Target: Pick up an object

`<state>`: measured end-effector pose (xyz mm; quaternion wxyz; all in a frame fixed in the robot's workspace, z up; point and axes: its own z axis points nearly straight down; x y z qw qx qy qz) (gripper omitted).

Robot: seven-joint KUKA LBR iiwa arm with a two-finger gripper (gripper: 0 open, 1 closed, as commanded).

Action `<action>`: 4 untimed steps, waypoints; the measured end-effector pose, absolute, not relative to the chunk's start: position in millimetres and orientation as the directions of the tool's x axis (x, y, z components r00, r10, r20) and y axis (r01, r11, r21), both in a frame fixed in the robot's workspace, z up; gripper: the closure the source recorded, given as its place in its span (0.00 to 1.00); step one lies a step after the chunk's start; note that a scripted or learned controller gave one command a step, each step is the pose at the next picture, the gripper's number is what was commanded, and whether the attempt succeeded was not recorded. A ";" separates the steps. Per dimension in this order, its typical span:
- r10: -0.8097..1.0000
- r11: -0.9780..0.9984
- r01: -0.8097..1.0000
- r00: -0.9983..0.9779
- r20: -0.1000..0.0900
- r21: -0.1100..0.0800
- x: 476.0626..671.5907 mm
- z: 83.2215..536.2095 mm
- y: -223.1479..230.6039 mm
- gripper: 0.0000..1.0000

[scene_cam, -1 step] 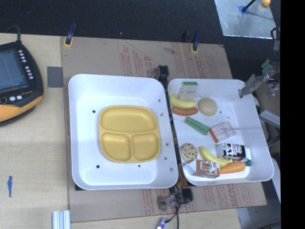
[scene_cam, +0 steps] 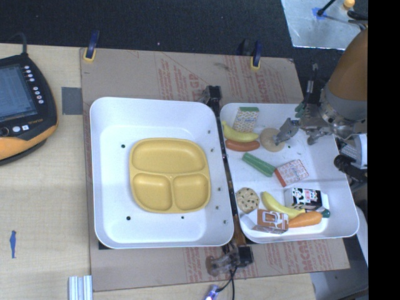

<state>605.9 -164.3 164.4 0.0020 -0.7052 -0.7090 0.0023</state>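
Well to the left of the gripper (scene_cam: 299,125) lies the left bin (scene_cam: 103,167), bearing a yellow divided tray (scene_cam: 169,174); no pick is called for there. The candidates all lie in the right bin (scene_cam: 340,220). Nearest on the gripper's left is a round tan disc (scene_cam: 271,139), just beside the lower finger tip, with a sausage (scene_cam: 241,145) and a banana (scene_cam: 237,134) further left and a small printed card (scene_cam: 247,118) beyond them. Below and to the left lie a green stick (scene_cam: 259,164) and a cookie (scene_cam: 247,199); directly below lie a pink packet (scene_cam: 292,171), a second banana (scene_cam: 278,204), a milk carton (scene_cam: 306,198) and a carrot (scene_cam: 305,220). The fingers stand apart and grip nothing — the gripper hangs over the bin's upper part. To do the step well, choose an item with free space on both sides; the tan disc is closest, but flat, so the green stick probably offers a surer grasp. Centre the fingers across its narrow width, descend vertically — and close only once both fingers straddle it.
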 end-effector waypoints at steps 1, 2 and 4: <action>1.000 0.007 1.000 -0.007 -0.003 0.003 558.8 95.0 -159.7 0.00; 1.000 0.010 1.000 -0.010 -0.007 0.004 559.9 106.4 -161.9 1.00; 1.000 0.016 1.000 -0.016 -0.010 0.003 560.3 116.7 -162.9 1.00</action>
